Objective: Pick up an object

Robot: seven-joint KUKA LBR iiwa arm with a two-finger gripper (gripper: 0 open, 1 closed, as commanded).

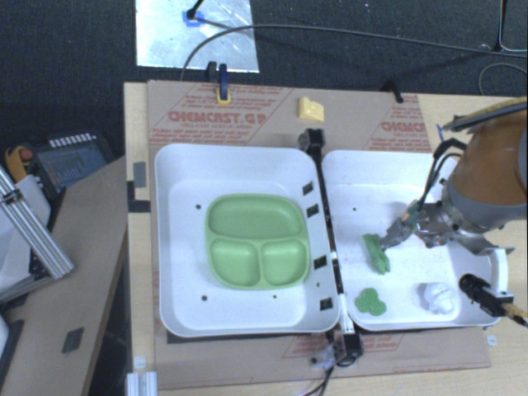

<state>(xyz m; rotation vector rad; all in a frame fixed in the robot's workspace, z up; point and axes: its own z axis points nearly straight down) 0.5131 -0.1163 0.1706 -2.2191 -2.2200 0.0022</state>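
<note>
In the right bin a long green piece lies near the left wall. A round green lump sits at the front, and a white crumpled object rests at the front right. My gripper reaches in from the right and hangs low over the bin. Its tip is just right of the long green piece's upper end, close to it or touching it. Nothing can be seen held in it.
The left bin holds a green divided plate. A black clip divider runs between the bins. A small yellow block lies on the cardboard behind the bins. The arm's orange band looms over the right bin's right side.
</note>
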